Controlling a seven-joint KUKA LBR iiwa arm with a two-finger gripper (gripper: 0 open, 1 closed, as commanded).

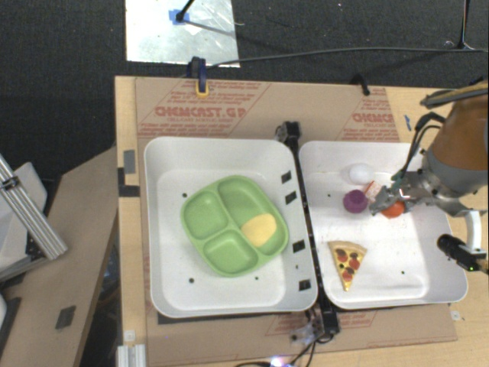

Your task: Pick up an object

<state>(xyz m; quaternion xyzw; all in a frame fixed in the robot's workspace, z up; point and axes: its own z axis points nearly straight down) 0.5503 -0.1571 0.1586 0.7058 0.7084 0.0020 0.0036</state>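
Even bright light, slight softness

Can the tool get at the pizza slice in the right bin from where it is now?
Probably yes. The pizza slice lies flat and apart from the purple object and other items, with bare bin floor around it, just below the tool.

"CHEMCAST GP" in red on the brown sheet (200, 112) under the bins, repeated partly at right

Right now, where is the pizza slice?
The pizza slice lies in the right bin, toward its near left part, below the purple object and apart from the tool.
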